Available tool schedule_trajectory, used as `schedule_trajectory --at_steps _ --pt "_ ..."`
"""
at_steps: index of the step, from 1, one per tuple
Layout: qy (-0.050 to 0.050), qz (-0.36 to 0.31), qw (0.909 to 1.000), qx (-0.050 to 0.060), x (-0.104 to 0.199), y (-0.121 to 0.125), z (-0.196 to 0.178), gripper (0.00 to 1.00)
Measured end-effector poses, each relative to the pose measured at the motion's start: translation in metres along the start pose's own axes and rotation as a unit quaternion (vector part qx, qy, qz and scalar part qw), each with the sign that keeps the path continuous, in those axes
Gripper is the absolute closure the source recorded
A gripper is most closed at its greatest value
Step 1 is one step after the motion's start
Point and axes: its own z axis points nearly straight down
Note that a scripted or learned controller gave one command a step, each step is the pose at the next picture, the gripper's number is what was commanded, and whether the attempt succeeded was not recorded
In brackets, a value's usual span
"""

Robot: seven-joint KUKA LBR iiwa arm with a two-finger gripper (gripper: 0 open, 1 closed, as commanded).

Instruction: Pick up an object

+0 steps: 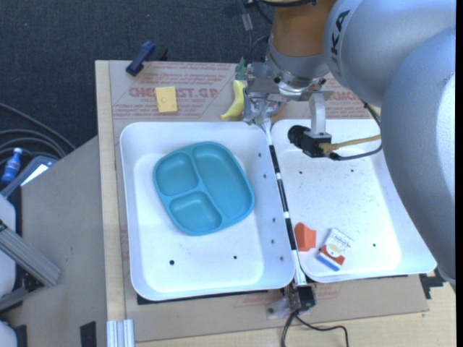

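1. The end effector (255, 114) hangs over the far end of the rim between the two bins; its tips blur into the metal bracket, so whether they are apart or together cannot be told.
2. Just beside it, toward the left, a yellow banana-shaped piece (235, 101) lies on the brown worktop (195, 85), curved and smooth, partly cut off by the end effector's body.
3. To its right, a black fitting with a tan cable (312, 142) hangs above the right bin (362, 194), hiding part of that bin's far corner.
4. Nearer the camera and left, a teal plastic plate (202, 186) with three compartments lies flat in the left bin (145, 244), glossy and rounded.
5. Well toward the camera, in the right bin's near corner, an orange wedge-like block (304, 236) sits beside a small white carton (335, 249) with red and blue print; its lettering is too small to read.
6. Far left on the worktop lies a small yellow square (166, 100), and beyond it a blue clip (140, 58).
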Motion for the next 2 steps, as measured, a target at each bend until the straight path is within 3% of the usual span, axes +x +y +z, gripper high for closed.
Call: schedule_trajectory --at_steps 1,2 --pt "0.000 0.000 1.0000 -0.002 0.000 0.001 -0.011 1.00" --pt "0.000 0.001 1.0000 -0.001 -0.023 0.011 -0.026 1.00"
